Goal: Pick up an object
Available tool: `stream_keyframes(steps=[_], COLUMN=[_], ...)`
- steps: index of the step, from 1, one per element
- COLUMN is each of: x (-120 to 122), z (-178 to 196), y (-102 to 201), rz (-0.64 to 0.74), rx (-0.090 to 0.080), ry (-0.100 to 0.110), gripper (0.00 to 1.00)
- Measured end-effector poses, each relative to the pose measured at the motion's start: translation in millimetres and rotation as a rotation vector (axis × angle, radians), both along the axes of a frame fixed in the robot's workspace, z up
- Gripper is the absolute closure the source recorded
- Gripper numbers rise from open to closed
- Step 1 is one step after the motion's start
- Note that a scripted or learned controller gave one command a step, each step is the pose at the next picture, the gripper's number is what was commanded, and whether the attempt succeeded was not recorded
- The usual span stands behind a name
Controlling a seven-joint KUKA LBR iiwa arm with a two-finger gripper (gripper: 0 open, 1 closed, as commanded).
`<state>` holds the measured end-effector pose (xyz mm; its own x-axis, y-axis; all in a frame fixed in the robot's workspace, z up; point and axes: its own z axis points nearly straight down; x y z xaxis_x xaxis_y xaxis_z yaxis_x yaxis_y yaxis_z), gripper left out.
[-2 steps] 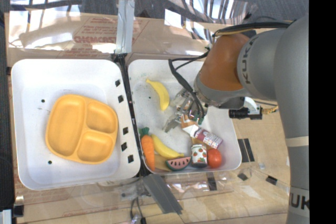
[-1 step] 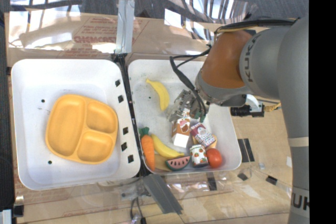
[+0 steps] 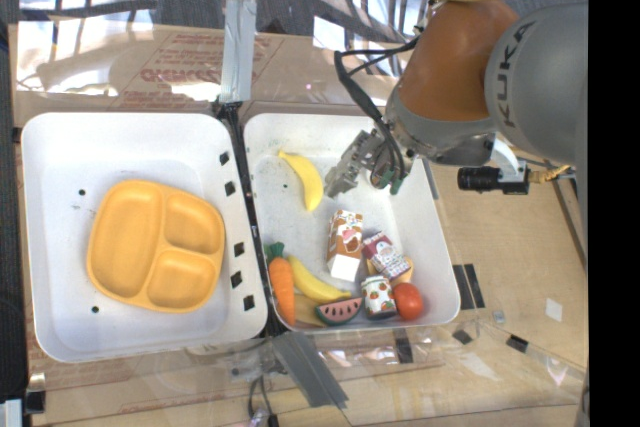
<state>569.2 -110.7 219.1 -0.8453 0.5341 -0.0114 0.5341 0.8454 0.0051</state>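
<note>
My gripper (image 3: 363, 173) hangs over the upper part of the right bin (image 3: 432, 215), with its fingers apart and nothing between them. A yellow banana (image 3: 303, 178) lies just left of it on the bin floor, not touching it. Below the gripper stands a small carton (image 3: 345, 243). Along the bin's near side lie a carrot (image 3: 282, 287), a second banana (image 3: 316, 285), a watermelon slice (image 3: 340, 311), a small jar (image 3: 377, 296), a red tomato (image 3: 407, 301) and a small red packet (image 3: 388, 258).
In the left bin (image 3: 50, 175) lies a yellow divided plate (image 3: 155, 243). The grey and orange arm (image 3: 470, 65) covers the right bin's upper right corner. A taped divider (image 3: 240, 205) separates the bins.
</note>
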Motion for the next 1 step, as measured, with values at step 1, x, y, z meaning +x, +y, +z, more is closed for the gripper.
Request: stream_keyframes(steps=[1], x=[-2.2], z=[-5.0], y=[-0.5], rz=[-0.001], rx=[0.001], ry=[0.01], gripper=[0.0])
